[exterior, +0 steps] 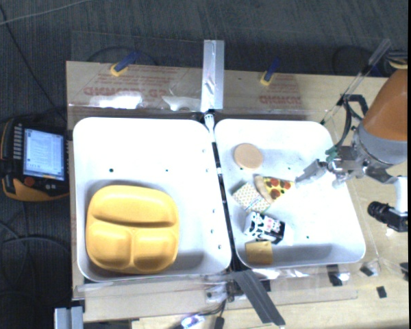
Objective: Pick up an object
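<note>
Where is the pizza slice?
The pizza slice lies in the right bin, near its middle divider side, just below the round cookie and beside the checkered block.

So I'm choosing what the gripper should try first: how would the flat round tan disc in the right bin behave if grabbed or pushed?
The round tan disc lies flat on the right bin floor, so fingers would probably struggle to get under its thin edge. It looks stiff and light, and likely slides when pushed. If tipped on edge, it might roll.
</note>
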